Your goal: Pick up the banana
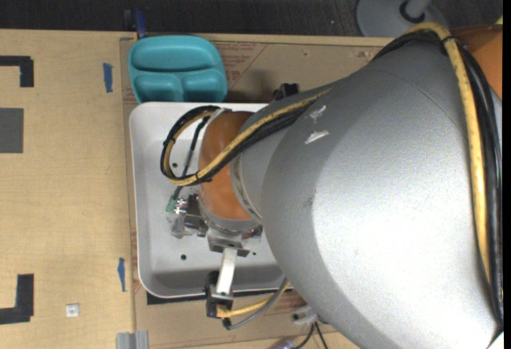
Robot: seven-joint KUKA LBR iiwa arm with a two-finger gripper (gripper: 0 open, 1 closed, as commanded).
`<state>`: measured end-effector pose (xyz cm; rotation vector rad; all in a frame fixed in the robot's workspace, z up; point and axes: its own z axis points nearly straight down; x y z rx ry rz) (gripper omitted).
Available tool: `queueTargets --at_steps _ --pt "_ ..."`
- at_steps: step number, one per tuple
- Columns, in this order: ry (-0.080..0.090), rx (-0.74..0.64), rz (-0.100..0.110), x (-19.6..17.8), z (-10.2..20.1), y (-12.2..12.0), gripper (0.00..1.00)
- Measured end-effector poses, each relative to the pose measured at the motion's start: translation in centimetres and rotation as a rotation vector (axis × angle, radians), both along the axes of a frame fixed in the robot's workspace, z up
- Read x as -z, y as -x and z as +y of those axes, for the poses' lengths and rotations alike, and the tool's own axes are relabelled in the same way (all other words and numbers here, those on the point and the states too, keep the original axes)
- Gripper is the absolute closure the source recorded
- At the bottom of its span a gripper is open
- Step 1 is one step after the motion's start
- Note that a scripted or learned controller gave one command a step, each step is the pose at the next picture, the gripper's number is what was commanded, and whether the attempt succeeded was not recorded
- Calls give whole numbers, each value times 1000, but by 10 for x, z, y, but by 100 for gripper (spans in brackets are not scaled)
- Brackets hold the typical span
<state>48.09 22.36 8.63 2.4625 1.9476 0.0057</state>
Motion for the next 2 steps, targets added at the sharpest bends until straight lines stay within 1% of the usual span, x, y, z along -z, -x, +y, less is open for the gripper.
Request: queueTargets --at_steps 1,2 --pt "-4 -1 -1 -10 2 0 100" --pt "-4 0 -1 -20 2 0 100"
